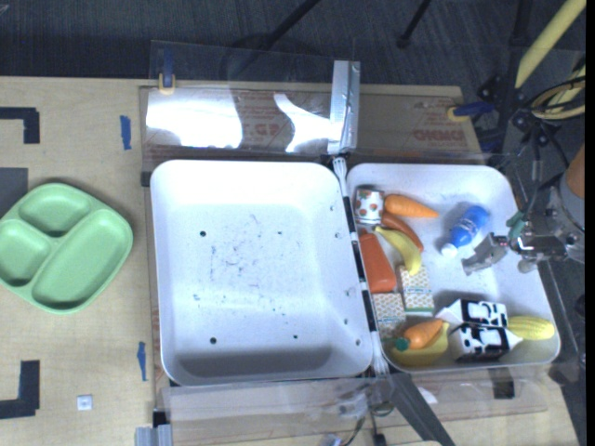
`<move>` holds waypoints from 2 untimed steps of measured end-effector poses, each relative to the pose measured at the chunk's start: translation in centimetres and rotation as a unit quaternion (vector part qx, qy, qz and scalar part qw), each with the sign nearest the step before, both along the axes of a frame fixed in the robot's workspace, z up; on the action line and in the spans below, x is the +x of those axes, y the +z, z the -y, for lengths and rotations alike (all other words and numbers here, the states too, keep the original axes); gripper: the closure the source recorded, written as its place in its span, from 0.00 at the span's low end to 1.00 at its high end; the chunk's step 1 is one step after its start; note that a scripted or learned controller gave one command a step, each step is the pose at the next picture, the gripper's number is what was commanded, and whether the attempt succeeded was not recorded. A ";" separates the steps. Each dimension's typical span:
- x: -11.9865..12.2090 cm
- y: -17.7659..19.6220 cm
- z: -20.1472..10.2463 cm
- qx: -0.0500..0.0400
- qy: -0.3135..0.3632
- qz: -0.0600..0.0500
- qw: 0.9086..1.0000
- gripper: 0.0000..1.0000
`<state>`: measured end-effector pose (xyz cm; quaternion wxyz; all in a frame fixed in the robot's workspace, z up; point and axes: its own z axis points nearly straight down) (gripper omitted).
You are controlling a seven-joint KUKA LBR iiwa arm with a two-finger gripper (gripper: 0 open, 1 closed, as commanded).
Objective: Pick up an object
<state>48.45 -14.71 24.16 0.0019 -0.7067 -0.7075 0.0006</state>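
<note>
The arm (578, 179) at the right edge of the frame is cut off. The gripper (507, 244) is blurred. A yellow object (531, 327), lower right, sits partly behind the black-and-white toy (482, 326).

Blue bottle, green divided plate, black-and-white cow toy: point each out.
blue bottle (465, 226), camera view, middle of its body.
green divided plate (61, 247), camera view, ridge between compartments.
black-and-white cow toy (481, 327), camera view, its top side.

Behind my two bins stands a brown cardboard panel (423, 119) carrying red printed lettering, seen upside down and too blurred for me to make out. Glare washes over the print on its left part. I can read nothing else.
</note>
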 end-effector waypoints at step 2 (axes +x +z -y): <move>1.7 -4.3 -6.0 0.000 0.059 0.001 0.998 0.00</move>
